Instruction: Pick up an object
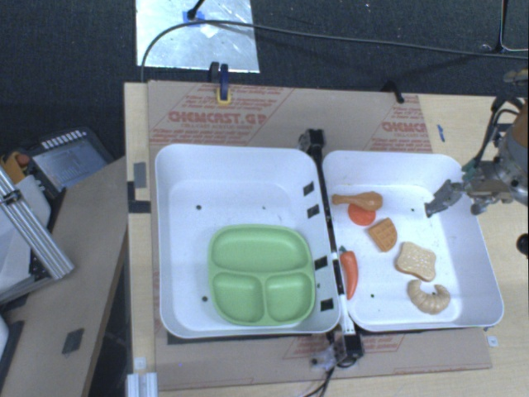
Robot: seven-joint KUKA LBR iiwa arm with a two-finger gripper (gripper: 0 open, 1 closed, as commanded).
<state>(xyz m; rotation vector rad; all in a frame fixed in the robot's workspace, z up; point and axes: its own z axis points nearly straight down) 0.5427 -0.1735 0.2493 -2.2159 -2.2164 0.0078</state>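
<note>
We held the tool [450, 195] over the right bin's [475, 259] far right; its grip state, we couldn't tell.

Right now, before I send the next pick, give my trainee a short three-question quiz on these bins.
1. True or false: the green tray lies in the left bin.
2. Which item lies nearest the divider: A) croissant, B) carrot, C) toast?
3. Fill in: the gripper hangs over the ___ bin's far right part.

Key: 1 true; 2 B; 3 right.
</note>
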